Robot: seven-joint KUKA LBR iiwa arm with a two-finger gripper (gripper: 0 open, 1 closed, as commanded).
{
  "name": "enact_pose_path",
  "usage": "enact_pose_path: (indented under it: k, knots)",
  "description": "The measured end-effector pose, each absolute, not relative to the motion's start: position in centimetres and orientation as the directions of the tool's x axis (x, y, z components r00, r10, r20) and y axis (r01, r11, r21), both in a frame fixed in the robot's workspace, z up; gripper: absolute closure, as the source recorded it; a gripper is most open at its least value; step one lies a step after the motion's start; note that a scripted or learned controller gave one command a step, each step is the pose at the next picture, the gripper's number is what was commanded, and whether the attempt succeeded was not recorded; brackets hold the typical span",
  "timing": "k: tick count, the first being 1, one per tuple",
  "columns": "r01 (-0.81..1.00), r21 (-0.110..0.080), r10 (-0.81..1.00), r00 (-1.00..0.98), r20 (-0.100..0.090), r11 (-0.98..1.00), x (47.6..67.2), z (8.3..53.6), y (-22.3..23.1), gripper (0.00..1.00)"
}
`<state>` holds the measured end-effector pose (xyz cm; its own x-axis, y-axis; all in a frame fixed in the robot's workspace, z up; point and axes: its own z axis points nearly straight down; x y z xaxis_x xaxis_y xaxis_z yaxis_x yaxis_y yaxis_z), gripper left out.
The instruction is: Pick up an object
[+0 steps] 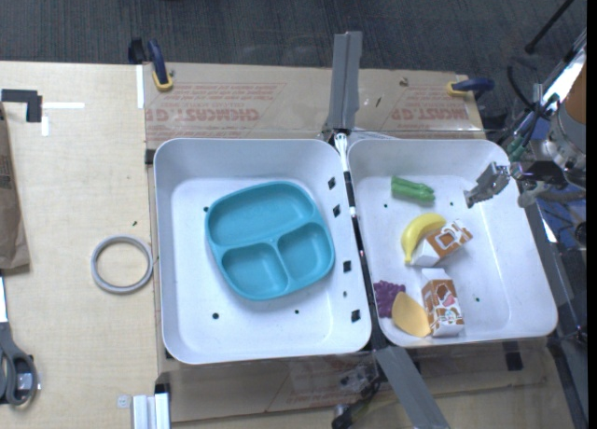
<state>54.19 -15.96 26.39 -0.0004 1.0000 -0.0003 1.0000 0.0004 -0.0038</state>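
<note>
Cardboard (280, 105) under bins, print unreadable

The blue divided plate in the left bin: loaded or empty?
Empty. The blue divided plate lies flat in the left bin, all three compartments showing bare blue.

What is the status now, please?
Pincer above right bin, holding nothing. Banana untouched. Cartons crowd it.

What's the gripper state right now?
Gripper: over the right bin, nothing between its fingers; open or shut cannot be told.
</note>
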Motion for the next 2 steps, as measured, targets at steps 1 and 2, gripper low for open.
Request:
enact_pose_path:
  k: [1, 2]
  knots:
    - [0.999, -0.004, 0.999, 0.054, 0.0, -0.054, 58.6, 16.5, -13.9, 0.0]
    - [0.999, -0.002, 0.999, -0.055, 0.0, 0.055, 57.3, 9.1, -10.8, 0.0]
